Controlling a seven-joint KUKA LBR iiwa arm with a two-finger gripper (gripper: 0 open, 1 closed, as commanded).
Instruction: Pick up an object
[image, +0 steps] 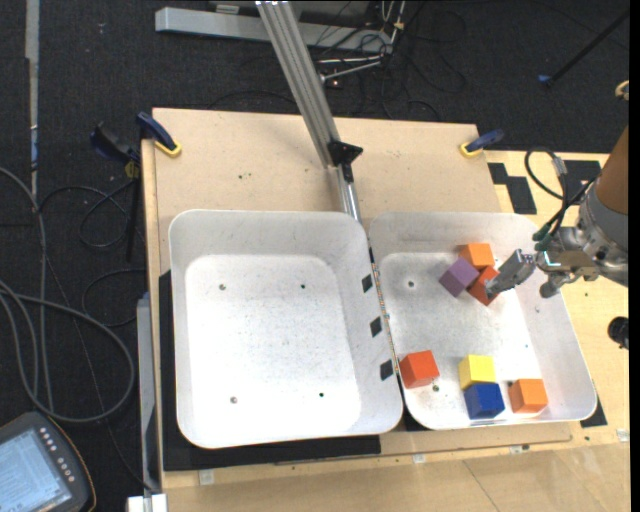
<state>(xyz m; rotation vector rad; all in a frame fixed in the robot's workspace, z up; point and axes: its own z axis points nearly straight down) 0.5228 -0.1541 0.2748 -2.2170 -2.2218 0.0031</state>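
— Where the right bin sits, how many blocks?
— Seven: three orange, one purple, red, yellow, blue.
— Gripper?
— Right of frame, fingers spread, gripping nothing, beside the red.

A pale wooden bench carried everything. Two shallow white bins lay directly on it, side by side and touching along their inner rims. Taking the left bin as the landmark, the right bin sat just beside it to the right. A dark mat showed under the left bin's near and left edges. Beyond the left bin, a blue-and-yellow clamp gripped the bench's far left corner, and another clamp gripped its far edge further right. Black markings lay on the bench near that second clamp.
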